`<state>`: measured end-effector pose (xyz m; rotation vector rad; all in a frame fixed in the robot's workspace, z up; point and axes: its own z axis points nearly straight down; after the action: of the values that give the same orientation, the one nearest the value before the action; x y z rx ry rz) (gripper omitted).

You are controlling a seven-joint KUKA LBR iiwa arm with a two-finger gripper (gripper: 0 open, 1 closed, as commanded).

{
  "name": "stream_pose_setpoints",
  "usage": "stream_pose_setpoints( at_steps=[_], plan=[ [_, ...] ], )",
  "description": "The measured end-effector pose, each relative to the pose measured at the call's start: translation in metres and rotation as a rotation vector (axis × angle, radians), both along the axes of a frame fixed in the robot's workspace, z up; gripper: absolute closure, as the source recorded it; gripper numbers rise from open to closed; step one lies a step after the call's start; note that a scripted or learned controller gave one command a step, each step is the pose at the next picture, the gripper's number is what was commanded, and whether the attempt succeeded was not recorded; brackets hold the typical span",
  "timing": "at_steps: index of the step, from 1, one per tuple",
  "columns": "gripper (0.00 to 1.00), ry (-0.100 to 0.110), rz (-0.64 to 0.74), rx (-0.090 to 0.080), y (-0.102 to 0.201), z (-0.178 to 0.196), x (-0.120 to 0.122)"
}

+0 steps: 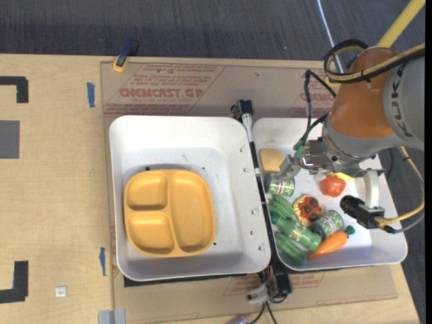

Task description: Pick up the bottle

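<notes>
A cardboard-covered worktop (pixel 54 181) is carrying two white bins side by side. The left bin (pixel 223 147) is holding a yellow divided plate (pixel 170 211), with bare floor lying around it. The right bin (pixel 388 248) is crowded: the green bottle (pixel 299 235) is lying near its front-left edge, beside a carrot (pixel 331 243) and a tomato (pixel 332 184). The claw (pixel 291 167) is hovering over the bin's far-left part; whether it is spread or pressed together, I cannot tell.

left bin: yellow tray (pixel 169 211) | right bin: hand (pixel 291 169) above green bottle (pixel 295 237), carrot (pixel 331 242), tomato (pixel 332 184)
</notes>
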<state>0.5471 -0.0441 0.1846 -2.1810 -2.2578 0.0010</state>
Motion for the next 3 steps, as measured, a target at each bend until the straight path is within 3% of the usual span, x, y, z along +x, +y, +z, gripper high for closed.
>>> stream_pose_setpoints(
  at_steps=[1, 2, 3],
  plan=[
    [0.00, -0.004, 0.187, -0.001, -0.003, 0.082, -0.009],
    [0.00, 0.000, 0.322, 0.000, 0.047, 0.000, -0.005],
    [0.00, -0.001, 0.371, 0.000, 0.005, 0.046, -0.068]
  ],
)
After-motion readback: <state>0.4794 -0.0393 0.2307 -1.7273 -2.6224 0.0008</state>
